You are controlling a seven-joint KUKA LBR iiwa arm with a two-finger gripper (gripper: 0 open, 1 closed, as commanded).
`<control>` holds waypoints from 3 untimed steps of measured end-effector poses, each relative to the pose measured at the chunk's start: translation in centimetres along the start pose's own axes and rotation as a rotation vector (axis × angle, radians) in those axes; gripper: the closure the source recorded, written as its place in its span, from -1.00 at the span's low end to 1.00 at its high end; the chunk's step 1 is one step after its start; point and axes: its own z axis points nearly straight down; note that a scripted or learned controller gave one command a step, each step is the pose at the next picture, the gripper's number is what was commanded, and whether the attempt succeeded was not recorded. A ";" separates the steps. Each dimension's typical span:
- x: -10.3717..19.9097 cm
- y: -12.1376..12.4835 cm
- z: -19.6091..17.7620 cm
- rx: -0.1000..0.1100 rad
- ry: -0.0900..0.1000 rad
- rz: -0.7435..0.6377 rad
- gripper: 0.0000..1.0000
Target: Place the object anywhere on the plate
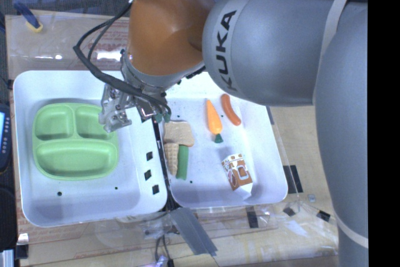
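We log the contents as follows.

Left bin [25, 134]: one green divided plate [74, 142] with three compartments, two small along the top and one long below. The plate's compartments hold no item.

Gripper [117, 114]: hangs over the left bin at the plate's upper right corner, beneath the orange band of the arm [262, 34]. We see metal fingers but cannot tell whether they stand wide or narrow, nor whether anything sits between them. Black cables [100, 75] loop from the wrist down past the gripper.

Right bin [269, 153]: we count five toy food items. A waffle-textured tan piece [178, 132] lies by the dividing wall, with a green stick-shaped piece [183, 162] touching its lower edge. A carrot [214, 118] lies near the middle, point upward, green stub down. A sausage [231, 109] lies just beside it to the right, tilted. A brown-and-white packet [238, 174] lies apart, toward the lower right corner.

All candidate objects rest in the right bin, well apart from the plate.

Bench: a blue-and-yellow item [29, 17] lies at the upper left, outside the bins.
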 end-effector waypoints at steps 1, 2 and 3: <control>0.1 0.3 0.3 -0.002 0.007 -0.005 -1.00; 5.5 2.5 -4.5 -0.004 0.005 -0.307 -1.00; 5.3 2.6 -5.6 -0.003 0.002 -0.311 1.00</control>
